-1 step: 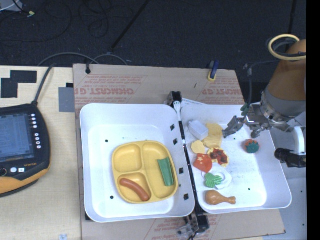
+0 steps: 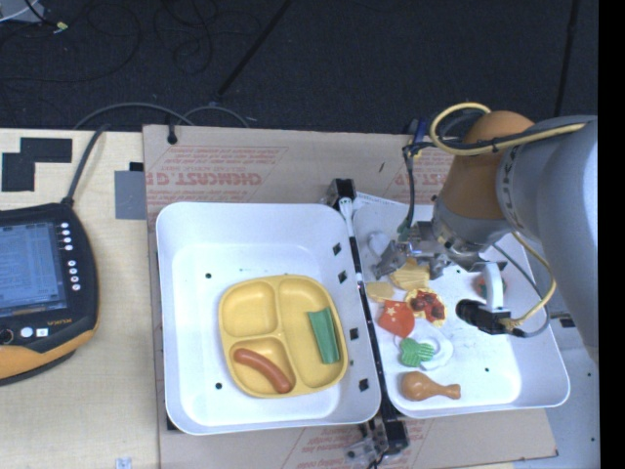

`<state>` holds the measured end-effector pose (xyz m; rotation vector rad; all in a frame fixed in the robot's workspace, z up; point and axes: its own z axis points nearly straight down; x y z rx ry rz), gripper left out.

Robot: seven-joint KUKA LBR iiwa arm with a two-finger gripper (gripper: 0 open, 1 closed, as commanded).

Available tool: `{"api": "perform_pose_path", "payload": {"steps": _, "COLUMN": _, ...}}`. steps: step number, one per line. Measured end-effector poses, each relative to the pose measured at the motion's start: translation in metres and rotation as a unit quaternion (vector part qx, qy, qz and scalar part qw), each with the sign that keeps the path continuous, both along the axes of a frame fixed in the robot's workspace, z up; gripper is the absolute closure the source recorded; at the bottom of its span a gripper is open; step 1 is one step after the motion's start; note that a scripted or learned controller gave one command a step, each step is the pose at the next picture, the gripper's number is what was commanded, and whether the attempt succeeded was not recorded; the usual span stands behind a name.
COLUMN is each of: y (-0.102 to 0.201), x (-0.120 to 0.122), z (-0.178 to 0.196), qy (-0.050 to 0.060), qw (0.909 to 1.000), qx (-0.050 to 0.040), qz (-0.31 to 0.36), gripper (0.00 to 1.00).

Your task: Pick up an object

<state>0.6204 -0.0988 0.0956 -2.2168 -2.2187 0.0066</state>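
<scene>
Nearest in the right bin (image 2: pixel 547 391) lies a drumstick (image 2: pixel 430 390), and just beyond it a green piece (image 2: pixel 417 352) on a small white disc. Past those sit a red slice (image 2: pixel 395 318), a dark red-and-yellow piece (image 2: pixel 428 305) and pale yellow pieces (image 2: pixel 408 278), close together near the divider. The end effector (image 2: pixel 415 249) hangs low over the far side of this cluster, just above the yellow pieces; whether it is apart or together I cannot tell, and nothing is seen clamped in it. In the left bin (image 2: pixel 186 262) a yellow tray (image 2: pixel 244 306) carries a sausage (image 2: pixel 262 370) and a green block (image 2: pixel 323 336). A pendant (image 2: pixel 39 281) rests on the bench (image 2: pixel 59 408) at far left.
</scene>
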Motion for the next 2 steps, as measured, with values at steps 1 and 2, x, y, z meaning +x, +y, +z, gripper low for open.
{"api": "perform_pose_path", "payload": {"steps": 1, "y": -0.001, "x": -0.001, "z": 0.005, "qy": 0.004, "qw": 1.0, "qx": 0.0007, "qz": -0.001, "gripper": 1.0}}
{"api": "perform_pose_path", "payload": {"steps": 2, "y": 0.078, "x": -0.005, "z": 0.094, "qy": -0.003, "qw": 1.0, "qx": 0.0009, "qz": 0.004, "gripper": 1.0}}
